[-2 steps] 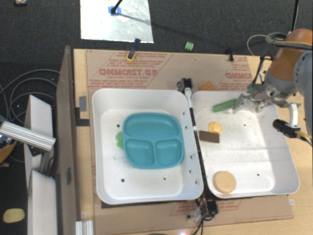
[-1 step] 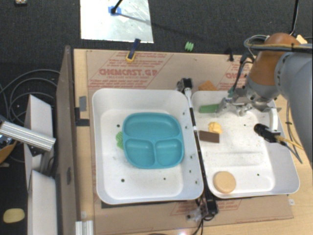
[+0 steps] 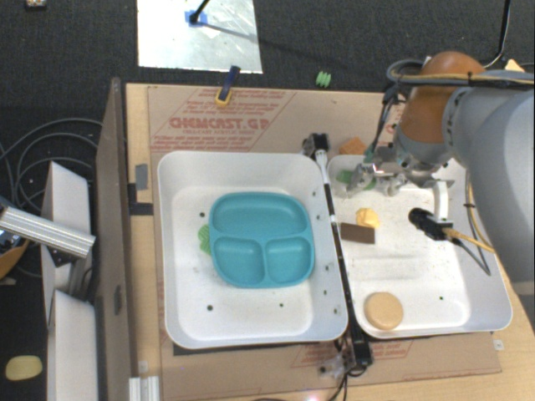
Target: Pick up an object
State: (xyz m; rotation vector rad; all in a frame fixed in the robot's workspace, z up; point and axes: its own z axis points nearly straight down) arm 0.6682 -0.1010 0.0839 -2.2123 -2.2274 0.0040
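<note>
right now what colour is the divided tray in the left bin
Teal blue; the divided tray shows in the camera view.

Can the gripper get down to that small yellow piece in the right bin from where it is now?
Probably yes: the small yellow piece lies uncovered just below the gripper, with only a brown block beside it.

Bright, even overhead light washed my view; the white bins (image 3: 251, 324) nearly glared, the foil sheet (image 3: 199, 25) shone, shadows stayed soft, and my arm (image 3: 493, 140) looked slightly blurred.
</note>
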